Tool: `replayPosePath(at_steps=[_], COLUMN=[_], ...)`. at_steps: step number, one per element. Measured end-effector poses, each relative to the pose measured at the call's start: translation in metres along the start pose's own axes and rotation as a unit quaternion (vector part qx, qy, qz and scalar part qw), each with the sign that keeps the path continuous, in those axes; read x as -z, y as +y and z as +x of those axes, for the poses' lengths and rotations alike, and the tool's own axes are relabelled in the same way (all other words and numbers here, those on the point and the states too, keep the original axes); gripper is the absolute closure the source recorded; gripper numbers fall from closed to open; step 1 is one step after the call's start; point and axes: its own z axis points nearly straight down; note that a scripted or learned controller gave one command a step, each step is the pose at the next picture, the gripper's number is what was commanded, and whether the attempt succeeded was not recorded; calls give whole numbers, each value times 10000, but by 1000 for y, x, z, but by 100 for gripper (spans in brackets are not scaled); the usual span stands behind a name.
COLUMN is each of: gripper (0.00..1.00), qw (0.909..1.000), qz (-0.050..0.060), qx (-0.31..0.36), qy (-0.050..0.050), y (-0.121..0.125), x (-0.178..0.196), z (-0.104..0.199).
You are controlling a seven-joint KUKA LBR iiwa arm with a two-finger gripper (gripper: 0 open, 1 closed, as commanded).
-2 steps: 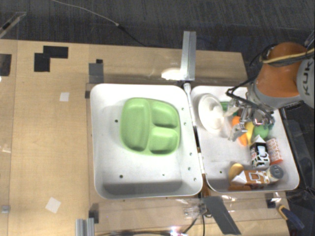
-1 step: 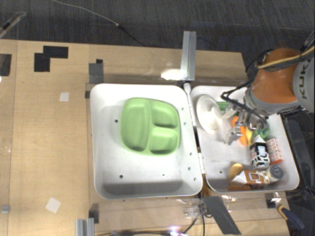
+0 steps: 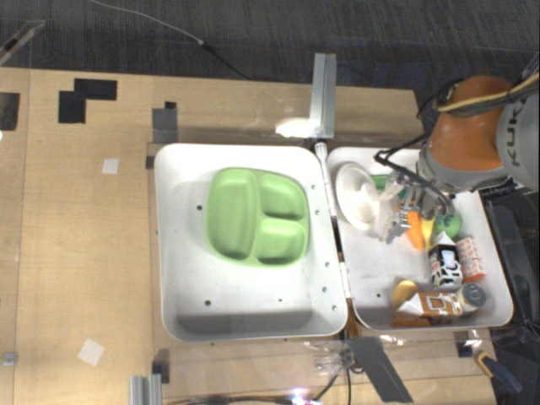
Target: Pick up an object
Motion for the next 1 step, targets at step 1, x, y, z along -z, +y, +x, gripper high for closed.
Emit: replayPosePath(at_steps=[1], gripper=[0], qw=[9966], qz=[-17], qx=[-817], qy=[-62], y=[6], x=[0], z=[43])
